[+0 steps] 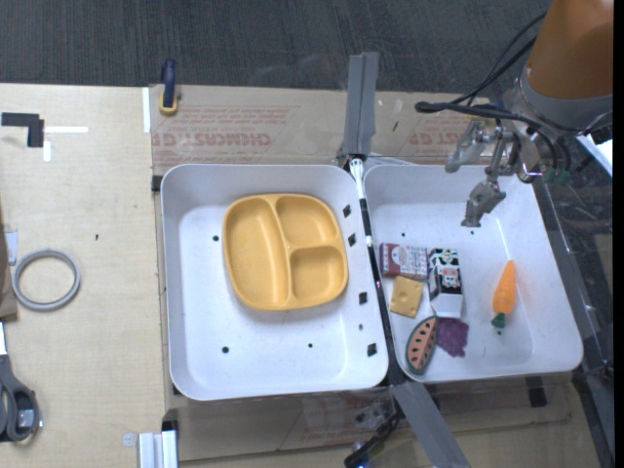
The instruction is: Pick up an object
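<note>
The right bin [546, 261] holds several small toys: a brown-red box [403, 258], a black-and-white carton [447, 271], a tan square [407, 296], a watermelon slice [421, 345], a purple piece [451, 336] and an orange carrot [503, 289]. My gripper [485, 185] hangs over the bin's far part, up and to the right of the box and carton. It is open and nothing sits between its fingers. A yellow divided plate [286, 252] lies in the left bin [195, 339].
A divider [363, 105] runs between the two bins. On the bench to the left lie a grey ring [44, 279] and scissors [15, 412]. A blue-handled clamp [169, 86] stands at the back. Cables trail from the arm at the upper right.
</note>
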You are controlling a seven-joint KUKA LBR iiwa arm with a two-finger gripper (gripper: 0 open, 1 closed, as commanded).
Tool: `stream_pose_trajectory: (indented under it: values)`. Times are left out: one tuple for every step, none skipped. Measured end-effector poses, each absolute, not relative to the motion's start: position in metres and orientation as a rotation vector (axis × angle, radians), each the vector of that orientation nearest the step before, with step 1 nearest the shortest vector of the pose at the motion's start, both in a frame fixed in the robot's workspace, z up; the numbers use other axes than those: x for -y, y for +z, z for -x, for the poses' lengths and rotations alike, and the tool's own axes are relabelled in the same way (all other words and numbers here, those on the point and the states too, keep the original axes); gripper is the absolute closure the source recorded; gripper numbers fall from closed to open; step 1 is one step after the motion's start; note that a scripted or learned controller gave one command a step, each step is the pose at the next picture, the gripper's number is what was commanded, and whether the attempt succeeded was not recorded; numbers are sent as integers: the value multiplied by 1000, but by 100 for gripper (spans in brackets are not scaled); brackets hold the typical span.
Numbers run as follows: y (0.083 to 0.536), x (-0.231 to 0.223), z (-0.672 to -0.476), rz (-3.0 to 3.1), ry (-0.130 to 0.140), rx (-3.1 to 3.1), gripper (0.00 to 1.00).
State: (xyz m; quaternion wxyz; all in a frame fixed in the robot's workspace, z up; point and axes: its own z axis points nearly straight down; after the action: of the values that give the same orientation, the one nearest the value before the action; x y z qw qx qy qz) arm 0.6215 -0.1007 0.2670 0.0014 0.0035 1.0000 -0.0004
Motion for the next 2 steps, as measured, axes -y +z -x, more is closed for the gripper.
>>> stream_pose_trajectory:
  values:
    - [180,115,-613,-188,0,-3134,0]
    - [113,150,-570,-556,4,-3079,0]
